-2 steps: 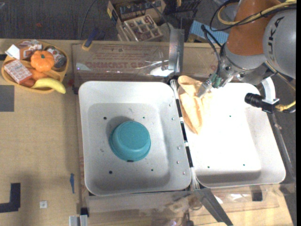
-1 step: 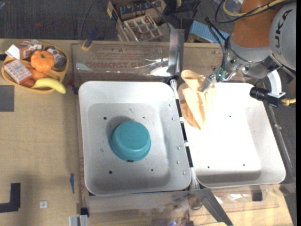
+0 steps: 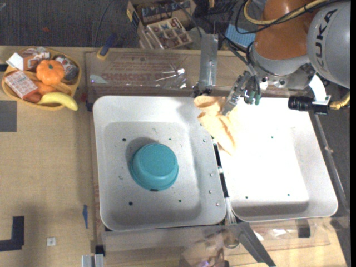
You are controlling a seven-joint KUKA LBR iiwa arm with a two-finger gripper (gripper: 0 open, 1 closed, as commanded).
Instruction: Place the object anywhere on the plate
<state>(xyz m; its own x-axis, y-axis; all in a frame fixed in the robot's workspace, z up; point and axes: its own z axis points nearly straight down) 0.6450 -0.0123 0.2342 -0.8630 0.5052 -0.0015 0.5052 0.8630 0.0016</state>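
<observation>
A teal round plate [image 3: 154, 166] lies in the middle of the left bin [image 3: 111, 121]. A pale yellow-orange soft object [image 3: 218, 125], blurred, hangs over the divider between the two bins, up and to the right of the plate. My gripper [image 3: 228, 107] reaches in from the upper right and its fingers end on the upper part of this object, shut on it. The object's lower end droops toward the near-left corner of the right bin [image 3: 278, 166].
A wicker basket [image 3: 16, 96] of fruit and small boxes sits at the far left on the bench. A clear plastic sheet [image 3: 139, 71] and an upright metal post [image 3: 208, 65] stand behind the bins. Cables and boxes lie beyond the bench.
</observation>
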